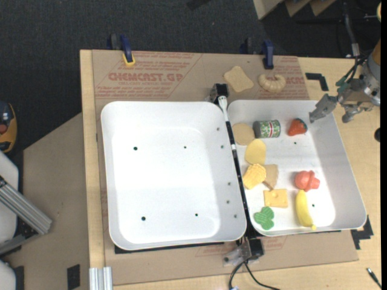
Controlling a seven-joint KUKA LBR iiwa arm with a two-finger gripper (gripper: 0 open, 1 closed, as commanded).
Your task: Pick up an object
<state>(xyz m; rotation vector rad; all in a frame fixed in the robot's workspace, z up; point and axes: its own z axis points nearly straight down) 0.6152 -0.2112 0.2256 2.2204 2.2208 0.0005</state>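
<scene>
Claw: the two-finger claw (pixel 336 109) hangs at the 2 o'clock edge of the right shallow white bin (pixel 346 162), fingers spread wide, released and carrying nothing.
Targets: all in the right bin. The red plastic strawberry (pixel 297 127) lies nearest the claw, with the small green-labelled can (pixel 266 128) just beside it at 9 o'clock.
Others: yellow toy banana (pixel 304 209) and green toy broccoli (pixel 264 217) lie toward 6 o'clock.
Left bin: the left shallow white bin (pixel 163 174) likely serves as the drop side.
Desk: a tan bread slice (pixel 238 79) rests on the desk (pixel 97 77), outside the bins at 12 o'clock.
</scene>
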